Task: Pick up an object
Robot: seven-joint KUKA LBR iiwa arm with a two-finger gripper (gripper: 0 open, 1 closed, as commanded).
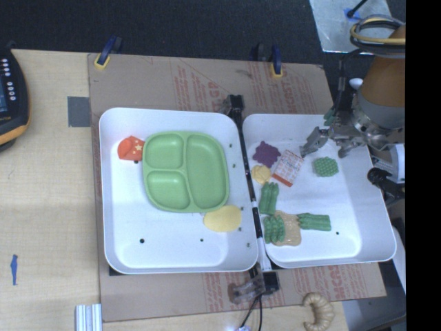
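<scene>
A grey arm [381,92] with an orange band reaches in from the right over two white bins on a counter [48,205]. Its pincer [332,142] hangs spread open above the right bin [368,226], fingers splayed wide, nothing between them. Just below it in that bin lies a round green knobbly piece [325,166]. To its left sit a red-and-white packet [287,167], a purple piece [265,153] and a small yellow piece [260,174]. Nearer the front, three green toys [269,197] [313,221] [273,228] cluster around a tan piece [291,234]. The left bin [124,247] holds a green divided plate [186,171], with a red piece [130,148] touching its left edge and a yellow piece [222,218] at its lower right corner. Blue clamps [276,61] grip the brown board under the bins.
</scene>
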